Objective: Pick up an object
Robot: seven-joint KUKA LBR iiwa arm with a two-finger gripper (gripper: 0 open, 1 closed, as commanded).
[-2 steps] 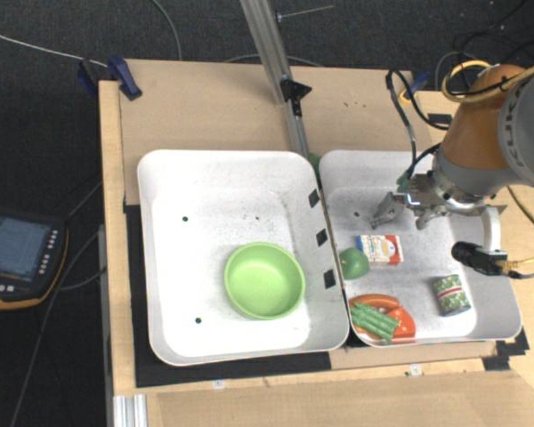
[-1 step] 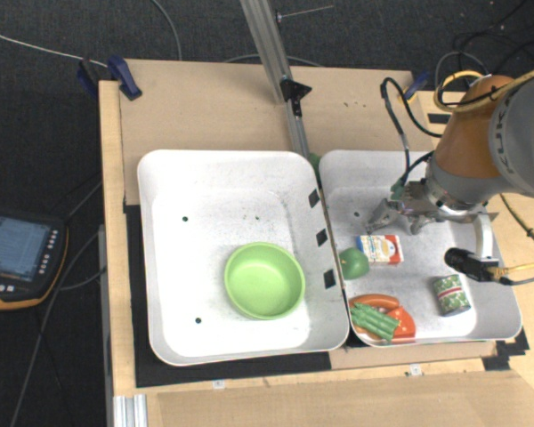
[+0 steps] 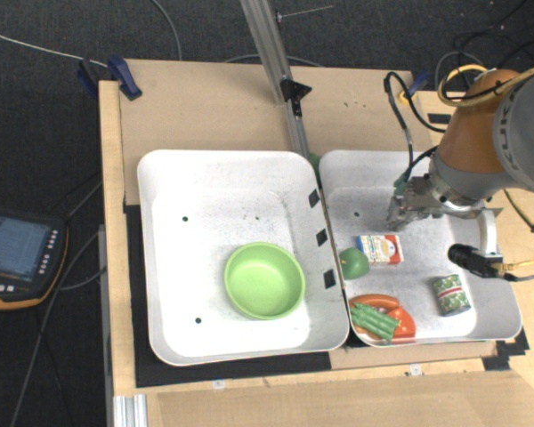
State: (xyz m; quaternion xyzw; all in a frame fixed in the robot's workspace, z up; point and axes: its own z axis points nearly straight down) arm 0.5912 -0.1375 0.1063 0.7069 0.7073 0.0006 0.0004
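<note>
White right bin (image 3: 374, 172), small carton (image 3: 379, 249) just below gripper (image 3: 400, 210)

The light is bright and even, coming from above. The white bins (image 3: 222, 185) shine almost too white. Shadows are soft and small. The picture looks a little fuzzy and grainy everywhere.

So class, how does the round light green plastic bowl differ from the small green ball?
The round light green plastic bowl is far larger than the small green ball. The bowl is open and hollow; the ball is solid-looking and rounded. The bowl sits in the left white bin, the ball in the right white bin. Both are green.
</note>
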